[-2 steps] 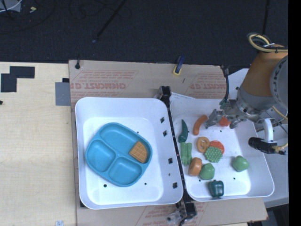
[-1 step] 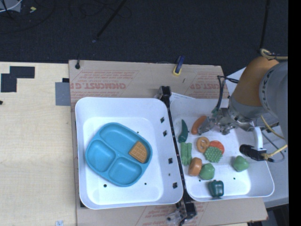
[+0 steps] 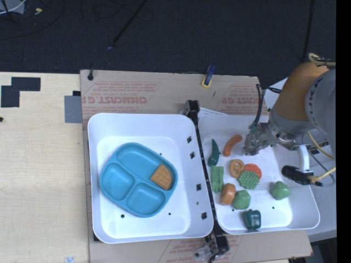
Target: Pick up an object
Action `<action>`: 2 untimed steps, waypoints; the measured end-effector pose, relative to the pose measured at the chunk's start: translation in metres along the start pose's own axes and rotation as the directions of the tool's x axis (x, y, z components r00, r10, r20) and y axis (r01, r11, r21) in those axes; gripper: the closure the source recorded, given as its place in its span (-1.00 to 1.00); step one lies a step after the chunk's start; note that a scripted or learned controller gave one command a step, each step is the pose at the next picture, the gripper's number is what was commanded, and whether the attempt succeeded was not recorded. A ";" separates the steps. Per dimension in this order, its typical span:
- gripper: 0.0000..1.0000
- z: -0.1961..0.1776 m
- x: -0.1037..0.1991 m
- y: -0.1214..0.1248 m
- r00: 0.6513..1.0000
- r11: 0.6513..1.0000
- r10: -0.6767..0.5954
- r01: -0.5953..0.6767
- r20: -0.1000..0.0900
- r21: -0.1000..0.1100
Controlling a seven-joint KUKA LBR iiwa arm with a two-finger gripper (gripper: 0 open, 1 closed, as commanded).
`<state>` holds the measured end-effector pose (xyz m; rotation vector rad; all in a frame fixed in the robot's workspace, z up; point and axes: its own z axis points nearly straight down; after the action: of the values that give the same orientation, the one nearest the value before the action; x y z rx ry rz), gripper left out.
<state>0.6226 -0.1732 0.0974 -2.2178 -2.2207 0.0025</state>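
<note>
This is a robot lab, set up for testing. Two white bins (image 3: 143,126) sit side by side on a sheet of printed cardboard (image 3: 164,95) laid over a pale wooden bench (image 3: 38,174), with a blue clip (image 3: 208,76) at the cardboard's far edge. Loose cables (image 3: 33,7) trail over the dark floor beyond the bench's far edge. Black and grey squares (image 3: 71,108) mark the bench top. Toy food (image 3: 241,177) fills the right bin beside the arm (image 3: 307,100).

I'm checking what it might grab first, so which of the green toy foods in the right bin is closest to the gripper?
The textured green piece touching the red-orange one, just below the gripper. The dark green pepper, the green lump and the pieces by the divider lie farther away.
</note>
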 end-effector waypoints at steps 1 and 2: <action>1.00 -0.041 0.000 -0.001 1.000 1.000 0.002 -0.002 0.001 -0.003; 1.00 -0.084 -0.004 0.001 1.000 1.000 0.002 -0.002 0.002 -0.006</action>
<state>0.6242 -0.1777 0.1818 -2.2237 -2.2222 -0.0021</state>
